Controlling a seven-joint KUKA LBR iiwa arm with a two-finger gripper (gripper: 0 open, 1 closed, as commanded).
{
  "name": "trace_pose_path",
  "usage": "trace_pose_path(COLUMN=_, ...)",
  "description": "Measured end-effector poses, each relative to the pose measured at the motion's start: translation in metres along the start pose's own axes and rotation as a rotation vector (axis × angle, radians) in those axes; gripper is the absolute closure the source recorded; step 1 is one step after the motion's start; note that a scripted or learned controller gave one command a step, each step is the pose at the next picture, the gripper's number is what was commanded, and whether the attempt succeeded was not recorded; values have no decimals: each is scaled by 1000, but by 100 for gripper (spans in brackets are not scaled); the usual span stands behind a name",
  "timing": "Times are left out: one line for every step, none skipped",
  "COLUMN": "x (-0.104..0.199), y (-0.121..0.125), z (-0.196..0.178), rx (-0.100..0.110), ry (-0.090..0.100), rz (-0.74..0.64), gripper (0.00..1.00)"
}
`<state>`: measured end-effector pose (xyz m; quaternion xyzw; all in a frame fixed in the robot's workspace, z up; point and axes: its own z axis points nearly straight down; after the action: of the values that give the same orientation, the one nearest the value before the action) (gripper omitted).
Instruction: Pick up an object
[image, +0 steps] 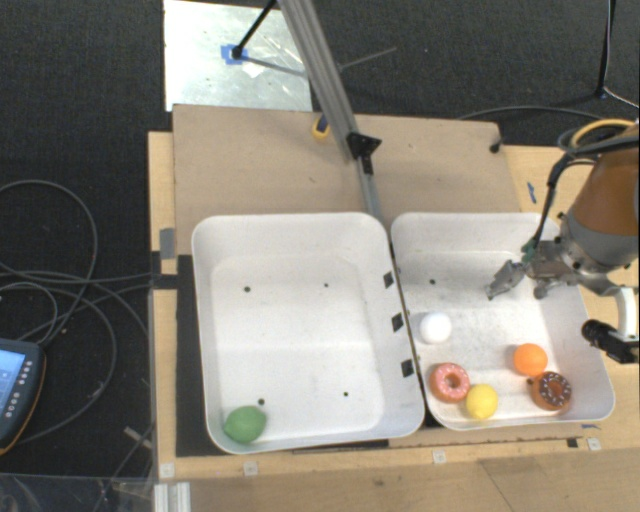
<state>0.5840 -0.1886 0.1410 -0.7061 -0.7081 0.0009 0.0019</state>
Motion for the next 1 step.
trace_pose_path(x=1, y=0, z=52, rx=0, ry=0, rz=1, gripper=0)
